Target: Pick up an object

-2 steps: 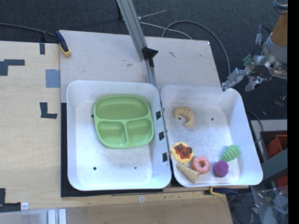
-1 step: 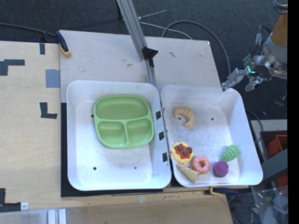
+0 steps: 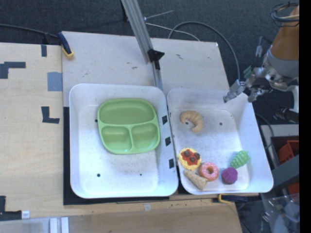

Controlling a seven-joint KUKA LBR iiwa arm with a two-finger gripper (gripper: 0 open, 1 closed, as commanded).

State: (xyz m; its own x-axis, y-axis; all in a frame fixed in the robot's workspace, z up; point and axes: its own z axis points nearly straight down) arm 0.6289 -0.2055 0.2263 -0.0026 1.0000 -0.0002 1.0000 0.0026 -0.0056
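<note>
The gripper [image 3: 239,92] hangs over the far right corner of the right bin [image 3: 252,130], just above its rim, with nothing between its fingers; the two prongs look spread, one pointing toward the bin's middle and the other back toward the arm, so I'd call it released and empty. Everything it might take lies below and to the left of it in the picture, toward the near side of the desk [image 3: 29,130]. Closest is the croissant [image 3: 192,121], alone on bare bin floor, a short reach inward from the gripper; its curved body runs from the upper left round to a tip pointing down, so its long line sits roughly crosswise to the arm's approach. The rest crowd the near edge of the same bin, well apart from the gripper: a small pizza [image 3: 189,158], a pink donut [image 3: 209,171] touching or nearly touching a tan wedge [image 3: 195,179], a purple piece [image 3: 229,175], and a green piece [image 3: 239,159] just beside it. The left bin [image 3: 77,144] carries a green divided plate [image 3: 129,126], farther off. To my eye the croissant is the likely pick, being nearest and free of neighbours.
</note>
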